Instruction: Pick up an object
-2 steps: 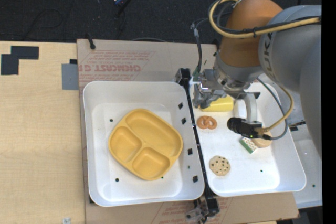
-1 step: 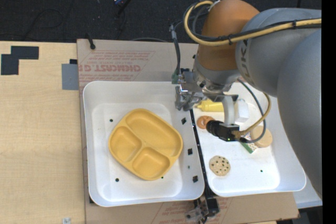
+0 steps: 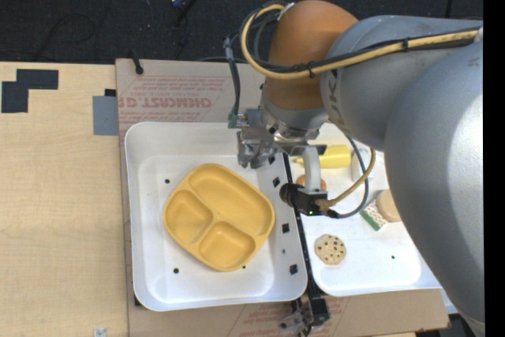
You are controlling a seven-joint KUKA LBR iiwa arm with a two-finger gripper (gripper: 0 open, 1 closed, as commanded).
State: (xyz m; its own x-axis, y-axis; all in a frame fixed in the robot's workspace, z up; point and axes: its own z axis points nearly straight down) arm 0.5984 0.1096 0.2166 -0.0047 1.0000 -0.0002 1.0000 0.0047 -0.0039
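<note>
The yellow divided plate (image 3: 218, 215) lies flat in the left white bin (image 3: 150, 170), filling much of its floor, with 3 compartments facing up and 1 corner pointing toward the bin's far right side. Just above that corner hangs the gripper (image 3: 252, 155), low over the left bin near the wall shared by the 2 bins; how far its tips are spread cannot be told, and nothing shows between them. The grey arm (image 3: 418, 114) with its orange band (image 3: 304, 51) reaches in from the right and covers much of the right white bin (image 3: 371, 280). In that bin a round cookie (image 3: 330, 249) with dark chips sits near the front, a pale yellow block (image 3: 335, 157) lies toward the back, and a small green-edged item (image 3: 373, 215) lies partly under the arm. Black and yellow cables (image 3: 256, 43) loop around the wrist.
</note>
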